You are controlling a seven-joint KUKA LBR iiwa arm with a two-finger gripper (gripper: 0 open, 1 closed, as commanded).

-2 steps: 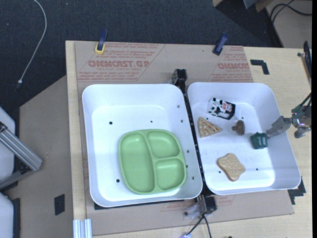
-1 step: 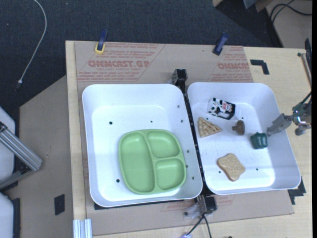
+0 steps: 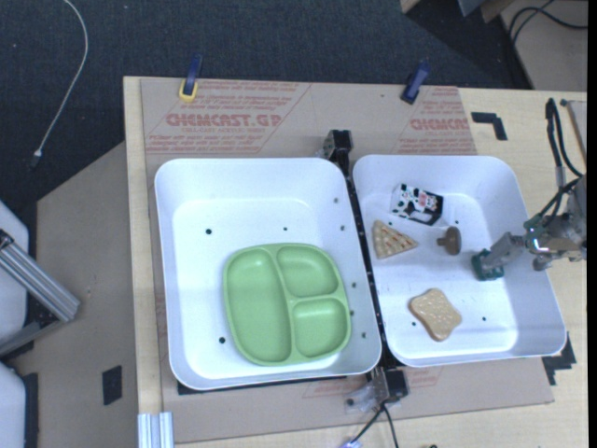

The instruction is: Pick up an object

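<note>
Toast-shaped tan toy slice (image 3: 435,313) lies below the gripper (image 3: 488,266); whether its fingers are spread I cannot tell. It may miss, hitting the right white bin (image 3: 536,329) wall.

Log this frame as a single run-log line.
gripper: right bin, right side, fingers unclear | holding: nothing seen | nearest: brown piece | also: toast, wedge, black-white toy | left bin: green tray

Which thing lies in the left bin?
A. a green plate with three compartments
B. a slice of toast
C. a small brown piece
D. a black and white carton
A: the green plate sits alone in the left bin, while the toast slice, the black and white carton and the small brown piece lie in the right bin.
</note>
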